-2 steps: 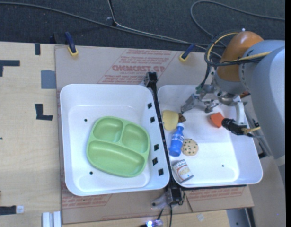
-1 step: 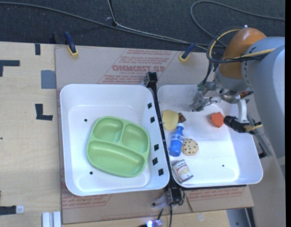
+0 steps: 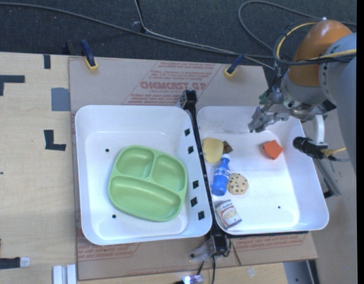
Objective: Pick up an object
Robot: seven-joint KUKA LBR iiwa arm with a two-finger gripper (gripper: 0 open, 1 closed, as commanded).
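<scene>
White plastic makes up both bins; the left bin (image 3: pixel 90 158) carries a green divided tray (image 3: pixel 148 182), which fills most of its floor. We would leave that alone: broad, stiff and flat, it offers only a thin rim.

We see the gripper (image 3: pixel 260 122) above the right bin (image 3: pixel 300 209), toward its far edge. Whether it is open or closed we cannot tell, and nothing shows in its grasp.

Nearest it, toward the bin's right wall, lies the orange block (image 3: pixel 272 149). We judge it light, stiff and not fragile, best taken across two opposite flat faces.

Along the left wall sit a yellow piece (image 3: pixel 212 149), a blue bottle (image 3: pixel 220 177) lying down, likely slick and prone to roll, a cookie (image 3: pixel 237 184), flat and hard to pinch, and a small can (image 3: pixel 228 213) near the front edge.
</scene>
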